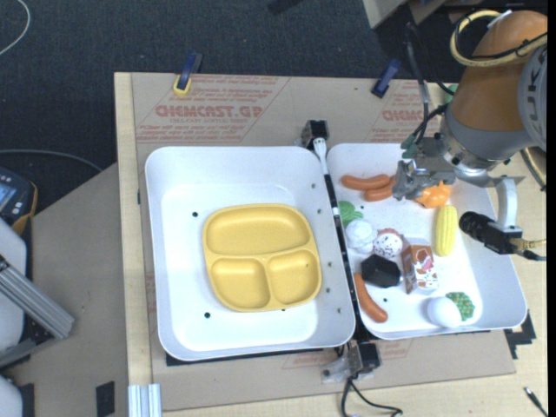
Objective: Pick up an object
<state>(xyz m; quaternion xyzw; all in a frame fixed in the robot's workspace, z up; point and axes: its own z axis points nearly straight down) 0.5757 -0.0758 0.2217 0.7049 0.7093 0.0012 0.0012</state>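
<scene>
The right bin holds several toy foods. An orange-red sausage lies at its back left. Just right of it sits a small orange piece, with a yellow corn cob in front. My gripper hangs low over the bin's back part, between the sausage and the orange piece, and partly covers the piece's upper left side. Whether it touches either one is unclear. Further forward lie a black lump, a second sausage and a white egg.
The left bin carries a yellow divided tray. In the right bin there are also a green piece, a white ball, a speckled ball, a small carton and a broccoli piece. The arm's grey and orange body looms at the back right.
</scene>
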